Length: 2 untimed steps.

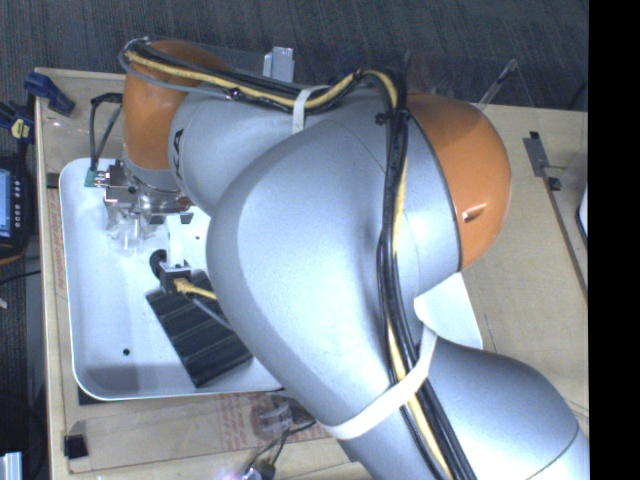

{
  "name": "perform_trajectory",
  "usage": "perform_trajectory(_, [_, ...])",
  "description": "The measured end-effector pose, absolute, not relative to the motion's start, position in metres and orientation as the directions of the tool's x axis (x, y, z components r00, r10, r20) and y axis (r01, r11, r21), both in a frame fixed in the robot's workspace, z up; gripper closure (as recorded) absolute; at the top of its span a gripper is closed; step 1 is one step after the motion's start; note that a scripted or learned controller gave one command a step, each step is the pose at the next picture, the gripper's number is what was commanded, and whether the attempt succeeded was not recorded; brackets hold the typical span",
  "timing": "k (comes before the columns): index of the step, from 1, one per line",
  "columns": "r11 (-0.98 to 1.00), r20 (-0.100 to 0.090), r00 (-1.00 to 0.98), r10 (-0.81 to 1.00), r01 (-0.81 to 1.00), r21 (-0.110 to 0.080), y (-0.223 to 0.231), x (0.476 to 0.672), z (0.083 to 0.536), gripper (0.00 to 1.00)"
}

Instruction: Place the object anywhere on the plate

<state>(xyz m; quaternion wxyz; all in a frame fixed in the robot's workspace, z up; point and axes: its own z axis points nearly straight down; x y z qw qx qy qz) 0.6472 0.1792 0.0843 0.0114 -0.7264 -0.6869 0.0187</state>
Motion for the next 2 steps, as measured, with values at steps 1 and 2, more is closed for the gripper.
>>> perform_trajectory(1, [-0.238,-0.002,0.238,0.971,0.971,-0.008,0.114,0.638,0.09,1.0])
perform_trajectory(2, [-0.267,-0.011,0.267,0.964,0.963,-0.031,0.185,0.648,0.085,1.0])
